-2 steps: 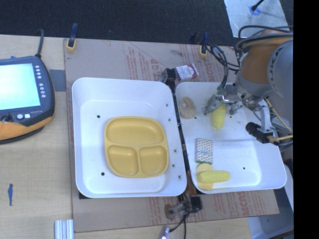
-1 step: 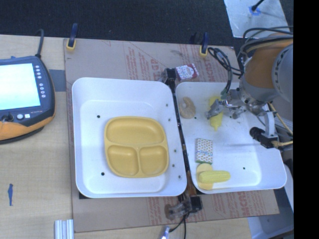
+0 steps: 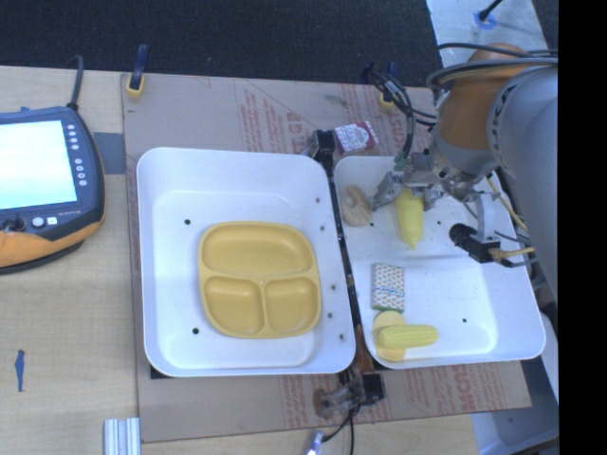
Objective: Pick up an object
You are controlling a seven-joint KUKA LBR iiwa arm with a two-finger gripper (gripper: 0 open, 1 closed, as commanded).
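the gripper (image 3: 410,190) is reaching down into the far part of the right bin (image 3: 507,344), its fingers closing around the top of a yellow object (image 3: 410,218) that is hanging just below them. a beige lump (image 3: 357,206) is lying to its left by the bin wall, while a patterned packet (image 3: 388,286) and a corn cob (image 3: 407,336) are sitting nearer the front. the left bin (image 3: 161,282) is holding a yellow divided plate (image 3: 260,279), and a tablet pendant (image 3: 43,183) is resting on the bench at far left.
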